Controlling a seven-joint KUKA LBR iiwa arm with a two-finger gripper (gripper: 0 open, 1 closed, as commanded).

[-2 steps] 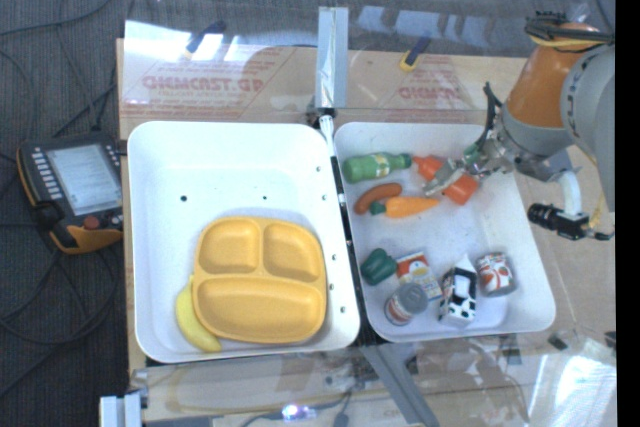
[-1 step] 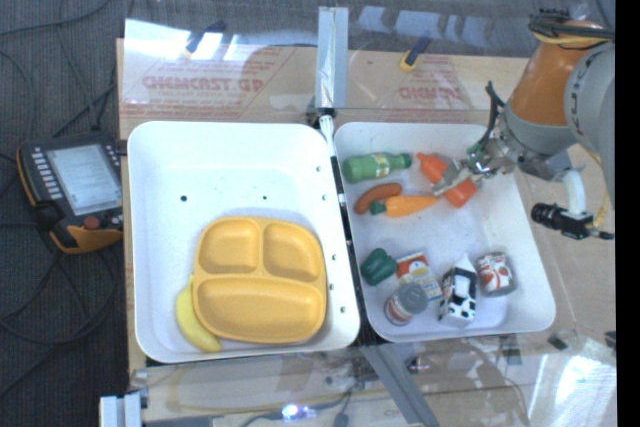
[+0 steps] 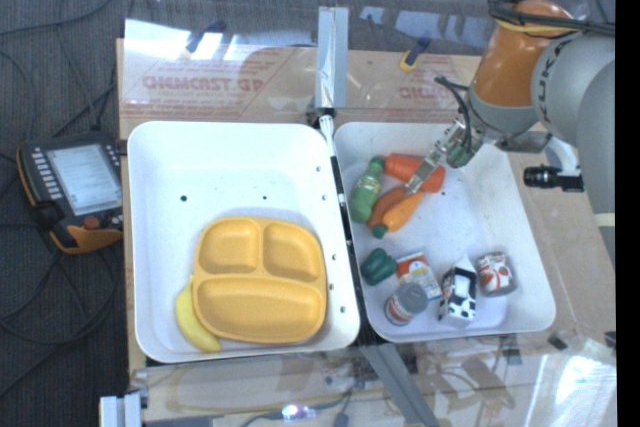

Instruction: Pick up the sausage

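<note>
The sausage (image 3: 386, 200) is a short brownish-red piece lying in the right bin (image 3: 520, 245), squeezed between a green bottle-shaped toy (image 3: 365, 187) and an orange carrot (image 3: 403, 211). My gripper (image 3: 438, 167) hangs low over the upper middle of this bin, just right of the pile. Its tip is over the right end of a second orange-red carrot-like piece (image 3: 404, 165). It stands about a hand's width up and to the right of the sausage. Nothing is visibly lifted.
Near the right bin's front lie a green pepper (image 3: 378, 265), two small cans (image 3: 408, 299), a cow-patterned carton (image 3: 460, 295) and another can (image 3: 493, 273). The left bin (image 3: 220, 165) holds a yellow divided tray (image 3: 262, 277) and a banana (image 3: 192, 320). A pendant (image 3: 72, 185) sits far left.
</note>
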